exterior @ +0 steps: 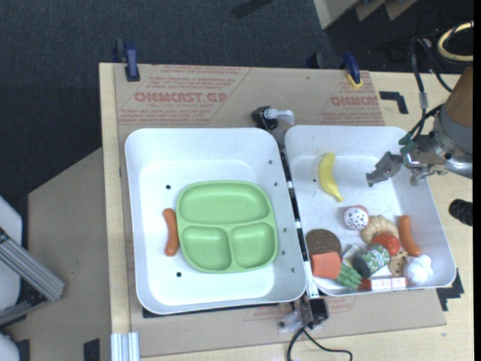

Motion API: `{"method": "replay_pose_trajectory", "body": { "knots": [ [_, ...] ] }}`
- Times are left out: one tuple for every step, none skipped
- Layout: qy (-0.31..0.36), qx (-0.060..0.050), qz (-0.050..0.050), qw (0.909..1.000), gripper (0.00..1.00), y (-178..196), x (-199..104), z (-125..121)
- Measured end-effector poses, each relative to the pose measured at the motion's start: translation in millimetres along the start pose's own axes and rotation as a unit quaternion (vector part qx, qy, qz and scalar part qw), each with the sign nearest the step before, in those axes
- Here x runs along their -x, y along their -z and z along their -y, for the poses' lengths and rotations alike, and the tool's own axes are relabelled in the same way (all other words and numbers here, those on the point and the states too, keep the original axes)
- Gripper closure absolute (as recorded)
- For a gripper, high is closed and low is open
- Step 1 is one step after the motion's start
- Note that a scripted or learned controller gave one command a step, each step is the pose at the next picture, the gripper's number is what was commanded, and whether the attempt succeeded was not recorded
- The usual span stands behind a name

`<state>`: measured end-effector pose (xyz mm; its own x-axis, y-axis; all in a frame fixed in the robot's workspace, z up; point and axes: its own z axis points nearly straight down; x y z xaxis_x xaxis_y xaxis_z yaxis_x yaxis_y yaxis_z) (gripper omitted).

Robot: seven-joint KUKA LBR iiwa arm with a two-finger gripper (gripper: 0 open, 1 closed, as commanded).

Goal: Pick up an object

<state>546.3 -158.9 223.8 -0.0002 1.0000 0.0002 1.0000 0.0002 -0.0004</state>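
Note:
My gripper [398, 174] hangs over the upper right part of the right bin [304, 149], open with nothing between its fingers. A yellow banana [327, 175] lies to its left, well apart from it. Below the gripper, at the bin's near end, sits a pile: a white speckled ball [356, 217], a bread roll [378, 228], a red tomato [388, 243], an orange carrot [408, 234], a brown round cookie [323, 241], an orange-red block [326, 265] and a dark can [372, 260].
The left bin [143, 171] holds a green divided plate [225, 226] and an orange sausage [171, 232] beside it. A black fitting [264, 116] sits on the bench behind the wall between the bins. Bare bin floor lies around the banana.

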Motion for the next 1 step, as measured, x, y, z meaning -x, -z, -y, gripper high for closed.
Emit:
{"method": "replay_pose_trajectory", "body": {
  "knots": [
    [0.002, -0.002, -0.001, 1.0000, 0.00, -96.9, -33.0, -37.9]
  ]
}}
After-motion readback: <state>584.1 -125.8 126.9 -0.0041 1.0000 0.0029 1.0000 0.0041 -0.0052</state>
